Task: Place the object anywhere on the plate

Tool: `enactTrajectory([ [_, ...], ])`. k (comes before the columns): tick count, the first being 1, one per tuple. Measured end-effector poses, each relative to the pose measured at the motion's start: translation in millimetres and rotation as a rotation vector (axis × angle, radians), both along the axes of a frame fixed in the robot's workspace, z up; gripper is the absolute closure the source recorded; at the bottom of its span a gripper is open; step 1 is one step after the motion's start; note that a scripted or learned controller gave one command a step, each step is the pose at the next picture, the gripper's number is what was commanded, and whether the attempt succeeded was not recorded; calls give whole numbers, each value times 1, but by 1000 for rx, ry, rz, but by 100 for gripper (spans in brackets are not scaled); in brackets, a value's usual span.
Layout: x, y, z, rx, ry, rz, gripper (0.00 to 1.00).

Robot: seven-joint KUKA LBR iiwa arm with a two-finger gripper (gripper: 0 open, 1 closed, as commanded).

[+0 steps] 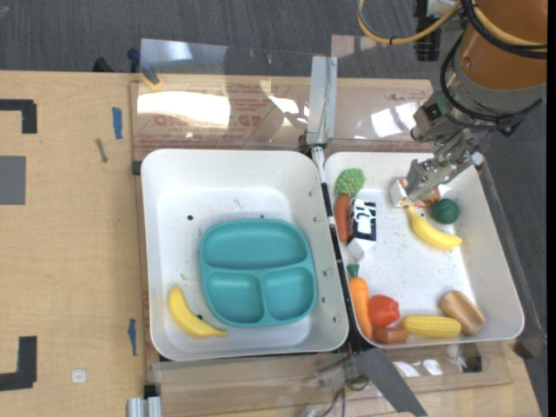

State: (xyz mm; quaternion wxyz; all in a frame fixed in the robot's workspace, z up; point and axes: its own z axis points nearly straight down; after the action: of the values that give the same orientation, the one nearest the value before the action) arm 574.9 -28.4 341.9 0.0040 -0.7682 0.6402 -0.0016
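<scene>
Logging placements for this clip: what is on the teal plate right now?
The teal plate shows three bare compartments with nothing resting on them. A banana lies beside it in the bin, off the plate. Nothing covers the plate.

Teal plate (257, 268), yellow bananas (193, 313) (433, 232), white bins (161, 233), orange carrot (360, 298).

Pretty clearly a robotics lab setup: a plywood bench (61, 233) marked with black tape corners (22, 115), two white bins (165, 181) holding plastic toy food, clear acrylic panels (226, 102) at the far side, yellow cables (382, 24) hanging over grey carpet (217, 7).
</scene>
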Motion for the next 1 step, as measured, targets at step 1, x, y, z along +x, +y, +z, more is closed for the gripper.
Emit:
enactTrajectory([
  [1,83,-19,-86,2,10,111,100],
])
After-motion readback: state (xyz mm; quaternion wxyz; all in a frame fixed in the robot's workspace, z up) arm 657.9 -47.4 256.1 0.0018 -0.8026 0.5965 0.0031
